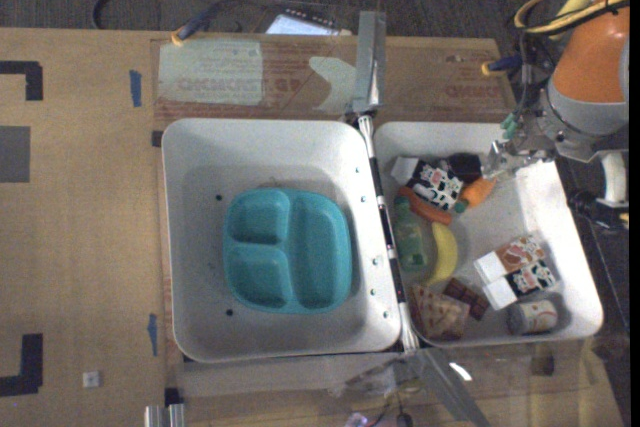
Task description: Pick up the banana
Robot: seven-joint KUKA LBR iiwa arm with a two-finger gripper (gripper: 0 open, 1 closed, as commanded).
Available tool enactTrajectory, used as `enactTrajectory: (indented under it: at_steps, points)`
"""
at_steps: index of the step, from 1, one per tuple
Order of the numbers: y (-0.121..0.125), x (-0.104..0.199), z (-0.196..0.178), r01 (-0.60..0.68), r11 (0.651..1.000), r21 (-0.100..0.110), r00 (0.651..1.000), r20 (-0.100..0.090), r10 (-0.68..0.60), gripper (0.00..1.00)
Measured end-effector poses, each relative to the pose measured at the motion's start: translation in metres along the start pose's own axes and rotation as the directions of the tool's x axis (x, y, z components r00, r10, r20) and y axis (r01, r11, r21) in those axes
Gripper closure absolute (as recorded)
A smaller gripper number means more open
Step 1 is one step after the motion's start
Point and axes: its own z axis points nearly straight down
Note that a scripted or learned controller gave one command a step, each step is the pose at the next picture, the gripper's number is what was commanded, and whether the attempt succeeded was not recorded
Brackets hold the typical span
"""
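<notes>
In the right bin point(575, 245), the banana point(444, 251) lies near the left wall, just beside a green bottle point(409, 240) and below an orange carrot point(455, 200). The jaws point(508, 155) hover over the bin's upper right part, well apart from the banana; whether they are spread or closed cannot be told. A teal divided plate point(288, 250) sits in the left bin point(190, 215).

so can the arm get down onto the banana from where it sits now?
Probably yes. The banana lies uncovered on top in the right bin, with the pincer above that bin's far edge. The green bottle and carrot crowd it, so finger room is tight.
</notes>
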Motion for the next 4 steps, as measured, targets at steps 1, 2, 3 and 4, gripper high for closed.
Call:
enactTrajectory:
  at_steps: [1,2,3,4]
  points:
    - [-0.004,-0.003,-0.025,0.110,0.994,-0.003,0.994,0.003,-0.110,1.00]
    - [-0.004,-0.003,-0.025,0.110,0.994,-0.003,0.994,0.003,-0.110,0.00]
    - [-0.021,0.051,0.065,0.378,0.926,-0.003,0.926,0.002,-0.378,0.00]
    - [-0.107,0.066,0.079,0.478,0.878,-0.006,0.878,0.005,-0.478,0.00]
